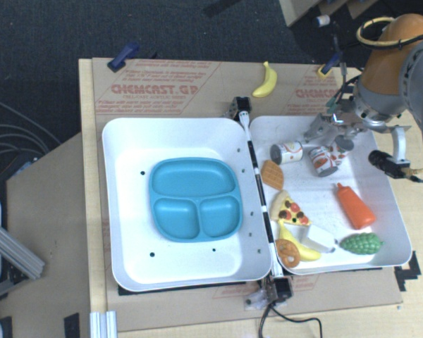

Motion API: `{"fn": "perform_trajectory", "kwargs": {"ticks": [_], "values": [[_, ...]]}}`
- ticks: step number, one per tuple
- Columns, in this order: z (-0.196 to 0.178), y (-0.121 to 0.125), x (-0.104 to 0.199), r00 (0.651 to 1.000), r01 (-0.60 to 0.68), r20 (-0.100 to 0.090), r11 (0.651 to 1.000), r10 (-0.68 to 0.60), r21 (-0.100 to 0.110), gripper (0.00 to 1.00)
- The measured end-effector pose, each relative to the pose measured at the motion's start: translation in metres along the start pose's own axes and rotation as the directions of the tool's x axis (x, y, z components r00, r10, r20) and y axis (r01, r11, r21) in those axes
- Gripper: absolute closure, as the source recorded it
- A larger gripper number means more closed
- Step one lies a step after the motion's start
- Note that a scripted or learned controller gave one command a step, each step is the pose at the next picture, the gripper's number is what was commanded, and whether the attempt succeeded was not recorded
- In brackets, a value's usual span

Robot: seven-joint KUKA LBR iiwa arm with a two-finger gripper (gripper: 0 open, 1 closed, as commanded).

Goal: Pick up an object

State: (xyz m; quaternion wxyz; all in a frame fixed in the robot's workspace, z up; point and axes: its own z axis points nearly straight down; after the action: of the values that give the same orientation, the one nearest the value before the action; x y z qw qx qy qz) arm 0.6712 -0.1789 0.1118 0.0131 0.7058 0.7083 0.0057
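I see the gripper (329,134) low in the right bin (393,204), over 2 small cans

I cannot tell how its jaws stand; one can (327,161) lies just beneath it, the other can (289,151) just left, nothing visibly gripped

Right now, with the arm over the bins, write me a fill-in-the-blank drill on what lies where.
1. The blue divided plate lies in the ____ bin.
2. The orange bottle lies in the ____ bin.
3. The banana on the bench beyond the bins is coloured ____.
4. The gripper hovers over the ____ bin.

Missing words: left; right; yellow; right
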Motion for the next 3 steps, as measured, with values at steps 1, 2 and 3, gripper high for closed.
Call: {"fn": "perform_trajectory", "kwargs": {"ticks": [1, 2, 3], "values": [[0.012, -0.007, 0.000, 1.000, -0.002, -0.010, 1.000, 0.003, 0.025, 0.00], [0.027, -0.005, 0.030, 1.000, -0.002, -0.012, 1.000, 0.002, 0.029, 0.00], [0.016, -0.004, 0.030, 1.000, -0.002, -0.011, 1.000, 0.002, 0.026, 1.00]]}}
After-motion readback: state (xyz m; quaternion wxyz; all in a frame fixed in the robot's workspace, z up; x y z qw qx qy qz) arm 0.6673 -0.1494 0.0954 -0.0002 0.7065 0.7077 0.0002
